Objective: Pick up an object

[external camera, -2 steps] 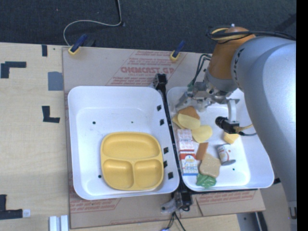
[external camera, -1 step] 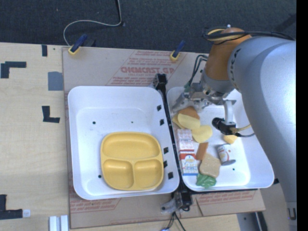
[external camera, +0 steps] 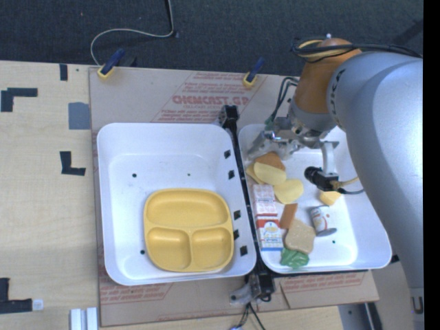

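Observation:
My gripper (external camera: pixel 273 141) hangs over the far left corner of the right bin (external camera: pixel 357 249), just above a tan bun-shaped piece (external camera: pixel 268 166). Nothing visibly sits in its grasp. Below the bun lie a yellow oval piece (external camera: pixel 289 190), a red and white carton (external camera: pixel 265 205), a brown stick (external camera: pixel 289 215), a tan bread slice (external camera: pixel 300 238) and a green piece (external camera: pixel 294 258). Further right are a small can (external camera: pixel 318 218) and a small yellow piece (external camera: pixel 330 198). The arm's grey body covers the bin's right side.
The left bin (external camera: pixel 120 177) holds a yellow divided plate (external camera: pixel 188 229). A black divider (external camera: pixel 237 177) runs between the two bins. A cable and black fitting (external camera: pixel 322 178) hang from the wrist over the right bin.

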